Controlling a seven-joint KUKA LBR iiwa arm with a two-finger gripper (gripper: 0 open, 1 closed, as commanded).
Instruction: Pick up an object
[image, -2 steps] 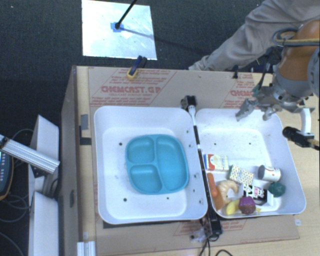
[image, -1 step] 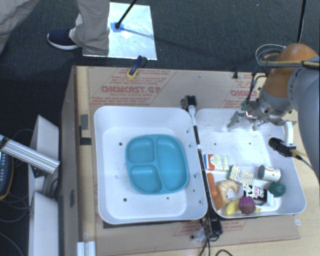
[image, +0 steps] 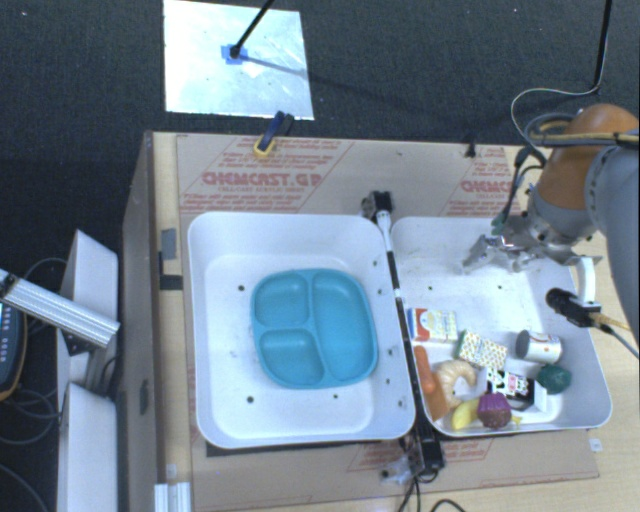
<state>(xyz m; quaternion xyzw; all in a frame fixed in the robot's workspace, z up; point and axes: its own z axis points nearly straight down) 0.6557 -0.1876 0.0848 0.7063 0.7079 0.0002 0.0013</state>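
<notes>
A brown bench top printed with red lettering (image: 262, 178) stands on dark carpet and bears two shallow white bins. The left white bin (image: 220, 260) holds a light-blue plastic plate with three compartments (image: 313, 327). Small objects crowd the near end of the right white bin (image: 470, 300): a red-and-white carton (image: 432, 324), an orange carrot-shaped toy (image: 427, 372), a purple round toy (image: 494, 409), a dark green round toy (image: 553, 379). The grey arm with an orange band (image: 585, 160) reaches in over the right bin's far corner. Its metal two-finger gripper (image: 490, 248) hangs above bare bin floor, well apart from the objects; how far it is open I cannot tell.
</notes>
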